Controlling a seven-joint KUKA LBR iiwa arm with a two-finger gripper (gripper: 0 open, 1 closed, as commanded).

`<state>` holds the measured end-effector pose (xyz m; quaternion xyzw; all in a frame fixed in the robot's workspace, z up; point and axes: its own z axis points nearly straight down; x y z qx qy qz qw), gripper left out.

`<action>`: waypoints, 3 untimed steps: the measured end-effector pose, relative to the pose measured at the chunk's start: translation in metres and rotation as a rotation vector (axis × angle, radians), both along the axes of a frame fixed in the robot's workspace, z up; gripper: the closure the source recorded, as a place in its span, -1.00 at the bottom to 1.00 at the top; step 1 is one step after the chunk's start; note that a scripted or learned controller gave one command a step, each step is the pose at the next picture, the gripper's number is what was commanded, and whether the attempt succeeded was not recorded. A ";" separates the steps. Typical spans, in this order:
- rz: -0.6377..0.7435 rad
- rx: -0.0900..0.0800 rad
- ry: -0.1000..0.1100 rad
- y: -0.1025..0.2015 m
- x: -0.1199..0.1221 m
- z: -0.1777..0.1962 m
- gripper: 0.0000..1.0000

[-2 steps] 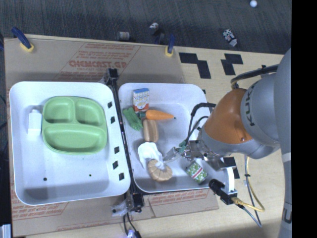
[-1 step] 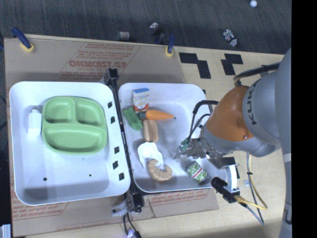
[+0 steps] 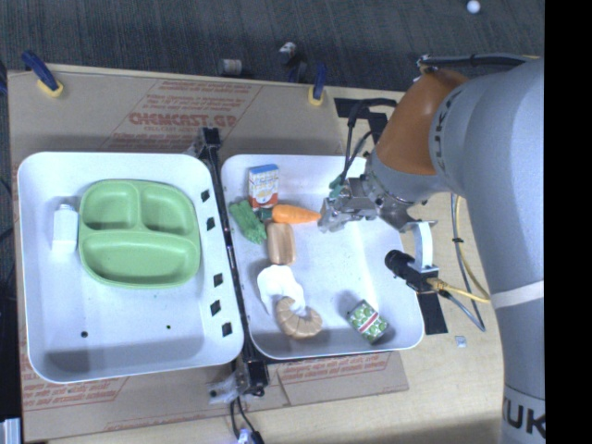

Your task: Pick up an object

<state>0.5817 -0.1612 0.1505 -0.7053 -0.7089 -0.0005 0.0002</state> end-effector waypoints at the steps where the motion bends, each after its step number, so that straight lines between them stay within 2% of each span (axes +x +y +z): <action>1: -0.002 -0.001 0.002 -0.051 -0.058 0.042 1.00; 2: -0.001 -0.001 0.000 -0.050 -0.105 0.070 1.00; 3: 0.000 -0.002 -0.003 -0.038 -0.104 0.093 1.00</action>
